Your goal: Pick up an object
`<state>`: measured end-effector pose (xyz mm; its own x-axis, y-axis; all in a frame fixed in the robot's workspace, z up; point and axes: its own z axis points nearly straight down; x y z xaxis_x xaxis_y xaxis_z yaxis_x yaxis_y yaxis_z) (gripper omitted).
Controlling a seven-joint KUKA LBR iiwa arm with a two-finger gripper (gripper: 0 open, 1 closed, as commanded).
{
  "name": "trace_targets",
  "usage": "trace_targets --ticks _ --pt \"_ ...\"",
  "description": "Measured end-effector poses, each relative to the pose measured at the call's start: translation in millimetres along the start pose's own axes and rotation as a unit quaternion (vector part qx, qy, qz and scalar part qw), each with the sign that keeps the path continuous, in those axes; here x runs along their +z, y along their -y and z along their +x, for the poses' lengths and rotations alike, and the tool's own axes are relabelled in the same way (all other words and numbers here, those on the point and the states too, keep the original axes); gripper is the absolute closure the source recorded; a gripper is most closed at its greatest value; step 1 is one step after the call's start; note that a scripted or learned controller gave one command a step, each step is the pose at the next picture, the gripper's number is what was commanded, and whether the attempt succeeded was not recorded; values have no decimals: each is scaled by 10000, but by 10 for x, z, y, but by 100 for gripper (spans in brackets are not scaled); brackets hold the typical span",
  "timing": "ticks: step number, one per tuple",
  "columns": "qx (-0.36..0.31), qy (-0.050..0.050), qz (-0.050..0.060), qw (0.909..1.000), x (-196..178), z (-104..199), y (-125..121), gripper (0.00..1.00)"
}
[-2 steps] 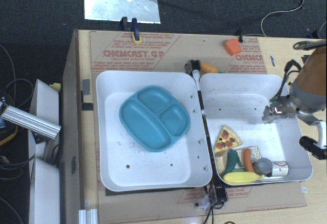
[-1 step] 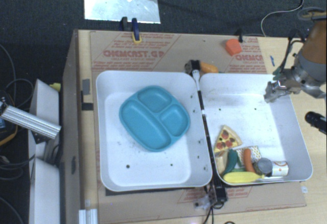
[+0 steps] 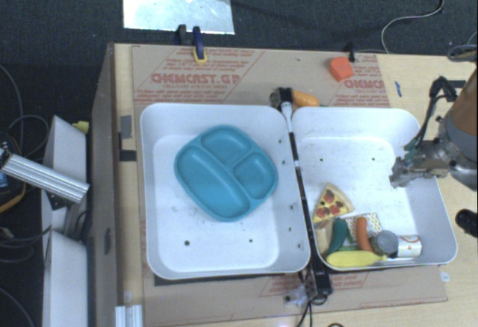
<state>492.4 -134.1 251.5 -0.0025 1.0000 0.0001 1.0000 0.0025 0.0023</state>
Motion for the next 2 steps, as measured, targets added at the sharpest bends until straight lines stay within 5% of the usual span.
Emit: trace_targets --ticks 2 --pt "-6 -4 7 10000 475 1189 51 100"
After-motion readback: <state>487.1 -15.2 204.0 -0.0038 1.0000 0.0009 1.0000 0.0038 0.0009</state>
